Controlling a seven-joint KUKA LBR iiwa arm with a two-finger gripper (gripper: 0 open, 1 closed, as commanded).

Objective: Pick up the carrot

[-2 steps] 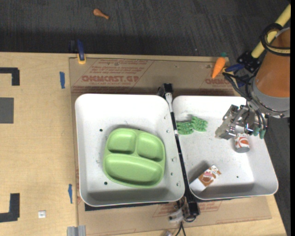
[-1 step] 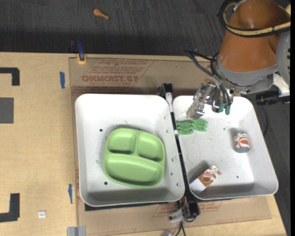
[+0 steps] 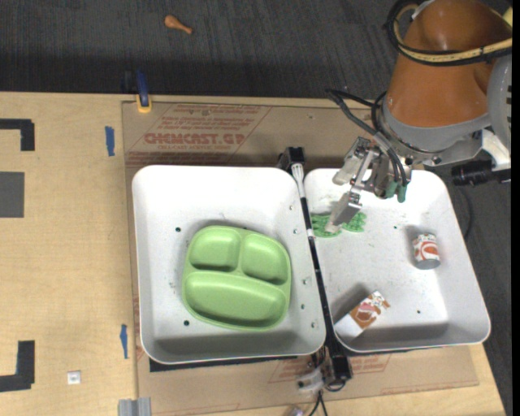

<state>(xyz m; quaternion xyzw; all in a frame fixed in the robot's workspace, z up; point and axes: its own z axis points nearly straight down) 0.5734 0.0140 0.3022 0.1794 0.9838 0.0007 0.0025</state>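
My gripper (image 3: 348,210) hangs low over the upper left part of the right bin (image 3: 455,325), close to the divider between the bins. Right under its tip lies a small green, leafy-looking piece (image 3: 327,226) on the bin floor. I cannot tell whether that piece is the carrot's top, since the gripper covers what is beside it. A small orange carrot-shaped thing (image 3: 176,24) lies far off on the dark floor at the top left, beyond the bench.
The left bin (image 3: 154,244) holds a green divided plate (image 3: 238,276). In the right bin a small can (image 3: 425,249) lies at the right and a red-and-white carton (image 3: 370,309) near the front. Cables hang around the wrist (image 3: 390,175).
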